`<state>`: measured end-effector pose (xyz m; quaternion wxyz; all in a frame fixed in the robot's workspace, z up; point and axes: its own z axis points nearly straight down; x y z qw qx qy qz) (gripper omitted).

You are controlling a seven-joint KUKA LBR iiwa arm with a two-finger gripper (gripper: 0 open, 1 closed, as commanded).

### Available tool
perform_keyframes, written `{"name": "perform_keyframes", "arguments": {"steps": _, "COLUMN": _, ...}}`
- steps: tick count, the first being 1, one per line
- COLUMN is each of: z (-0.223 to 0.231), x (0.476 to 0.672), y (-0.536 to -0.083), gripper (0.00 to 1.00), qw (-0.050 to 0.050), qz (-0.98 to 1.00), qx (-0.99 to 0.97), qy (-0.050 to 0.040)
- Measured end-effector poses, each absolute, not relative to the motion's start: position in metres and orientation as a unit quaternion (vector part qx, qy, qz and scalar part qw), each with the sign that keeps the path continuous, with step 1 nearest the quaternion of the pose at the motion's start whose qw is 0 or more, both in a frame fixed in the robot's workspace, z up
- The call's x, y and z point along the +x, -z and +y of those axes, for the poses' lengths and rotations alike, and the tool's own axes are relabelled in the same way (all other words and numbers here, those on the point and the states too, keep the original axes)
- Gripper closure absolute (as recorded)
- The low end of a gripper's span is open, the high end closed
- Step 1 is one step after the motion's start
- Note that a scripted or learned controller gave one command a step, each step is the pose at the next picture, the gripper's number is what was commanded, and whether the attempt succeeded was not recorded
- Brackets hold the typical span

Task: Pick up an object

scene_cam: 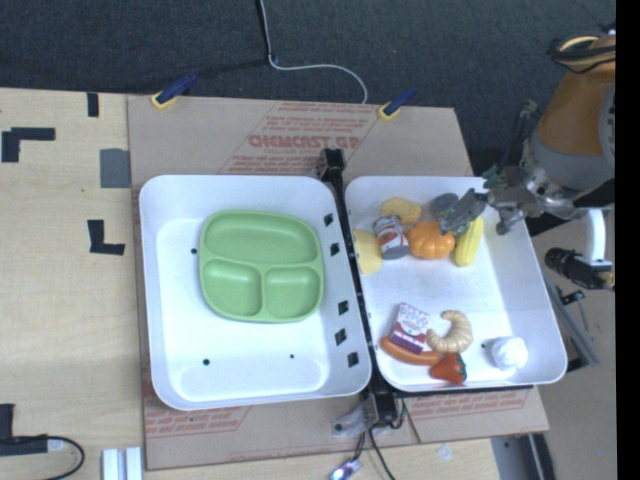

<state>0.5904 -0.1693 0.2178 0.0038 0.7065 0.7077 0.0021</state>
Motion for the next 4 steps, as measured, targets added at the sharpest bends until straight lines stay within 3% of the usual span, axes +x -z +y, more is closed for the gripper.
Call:
{"name": "perform_keyframes", "arguments": {"steps": 1, "z": -0.167, "x": 0.621, "y": -0.077, "gripper": 0.0, "qw": -0.001, "qz": 0.708, "qx": 0.706, "qy": 0.0016}}
{"name": "perform_keyframes", "arguments": {"steps": 2, "z": -0.168, "x": 0.622, "y": -0.095, "gripper": 1.0, "qw": 0.001, "qz": 0.708, "qx": 0.706, "qy": 0.001}}
{"name": "perform_keyframes", "arguments": {"steps": 3, "z": -0.081, "x": 0.672, "y": -0.196, "gripper": 1.0, "qw": 0.004, "qz": 0.711, "qx": 0.703, "qy": -0.0044}}
{"name": "perform_keyframes", "arguments": {"steps": 4, "z": -0.029, "x": 0.668, "y": -0.201, "gripper": 1.0, "qw": -0.001, "qz": 0.709, "qx": 0.705, "qy": -0.0005}}
